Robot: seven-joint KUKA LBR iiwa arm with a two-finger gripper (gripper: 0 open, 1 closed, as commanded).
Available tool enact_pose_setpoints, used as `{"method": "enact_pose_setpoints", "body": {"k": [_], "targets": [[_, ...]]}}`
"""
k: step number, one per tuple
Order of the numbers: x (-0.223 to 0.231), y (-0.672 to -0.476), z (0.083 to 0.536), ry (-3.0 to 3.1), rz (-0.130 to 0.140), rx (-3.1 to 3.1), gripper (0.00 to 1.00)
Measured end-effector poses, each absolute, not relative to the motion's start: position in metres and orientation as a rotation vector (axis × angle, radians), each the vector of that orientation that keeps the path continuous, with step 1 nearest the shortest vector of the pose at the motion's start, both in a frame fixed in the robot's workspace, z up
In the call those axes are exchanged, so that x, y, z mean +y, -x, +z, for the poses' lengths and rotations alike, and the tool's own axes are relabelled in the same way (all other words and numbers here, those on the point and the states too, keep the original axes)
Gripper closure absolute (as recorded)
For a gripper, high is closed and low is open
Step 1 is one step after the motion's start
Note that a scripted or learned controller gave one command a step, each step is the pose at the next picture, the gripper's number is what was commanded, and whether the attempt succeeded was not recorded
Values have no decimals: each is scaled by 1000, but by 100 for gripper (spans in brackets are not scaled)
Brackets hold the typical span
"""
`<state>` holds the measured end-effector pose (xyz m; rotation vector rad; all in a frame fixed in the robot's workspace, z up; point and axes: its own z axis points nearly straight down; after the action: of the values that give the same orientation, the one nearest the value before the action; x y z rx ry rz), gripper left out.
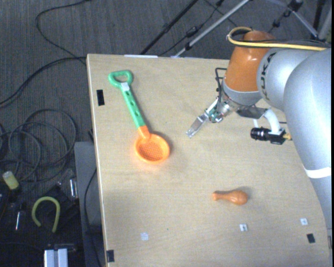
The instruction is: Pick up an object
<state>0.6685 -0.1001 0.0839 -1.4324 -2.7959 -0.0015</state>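
A scoop with a green handle and a round orange bowl (151,148) lies flat on the left part of the light wooden board (172,204), its handle pointing to the far left corner. A small orange pear-shaped object (232,197) lies near the front right. My gripper (193,130) hangs over the middle of the board, slanting down and to the left. It is to the right of the scoop's bowl and well behind the pear-shaped object. Its fingers taper to one narrow tip, shut, with nothing between them.
The grey arm with its orange band (247,65) covers the board's right side. A small black part (267,134) sticks out beside the wrist. Cables and a green U-shaped item (44,210) lie on the floor to the left. Tripod legs stand behind the board.
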Motion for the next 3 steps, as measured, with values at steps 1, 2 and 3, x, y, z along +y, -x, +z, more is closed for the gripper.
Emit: {"method": "enact_pose_setpoints", "body": {"k": [1,2,3], "targets": [[-147,-668,92,2153,4,-2290,0],[-224,-668,84,1745,4,-2615,0],[-187,-669,84,1700,3,-2644,0]]}}
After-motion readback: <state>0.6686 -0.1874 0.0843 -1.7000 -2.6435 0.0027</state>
